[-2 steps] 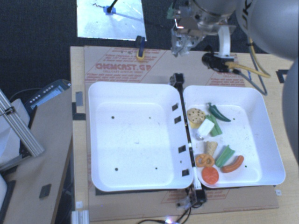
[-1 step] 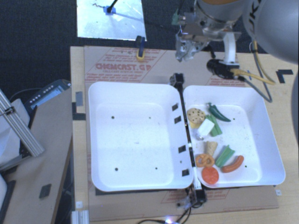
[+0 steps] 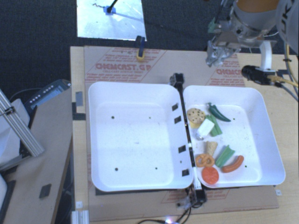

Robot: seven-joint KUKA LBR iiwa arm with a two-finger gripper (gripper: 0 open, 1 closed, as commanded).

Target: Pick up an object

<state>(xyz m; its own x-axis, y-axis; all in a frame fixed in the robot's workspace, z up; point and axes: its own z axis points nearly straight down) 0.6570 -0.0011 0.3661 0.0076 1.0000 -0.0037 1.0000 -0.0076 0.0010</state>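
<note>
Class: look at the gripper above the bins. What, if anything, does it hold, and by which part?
Nothing is held. The gripper hangs above the bench behind the right bin, with no object between its fingers; the toy foods lie in that bin.

Two shallow white bins sit side by side, the left bin [image 3: 135, 134] and the right bin [image 3: 261, 125]; all the toy food lies in the right one, nine pieces by my count: one dark green pepper [image 3: 218, 112]; one round tan cracker with dots [image 3: 195, 115]; one white block [image 3: 205, 128]; two light green sticks, one [image 3: 215, 125] beside the white block and one [image 3: 224, 155] lower down; one pale cone-like piece [image 3: 211, 148]; one orange pretzel [image 3: 204, 160]; one red tomato slice [image 3: 210, 175]; one sausage [image 3: 232, 164].
</note>
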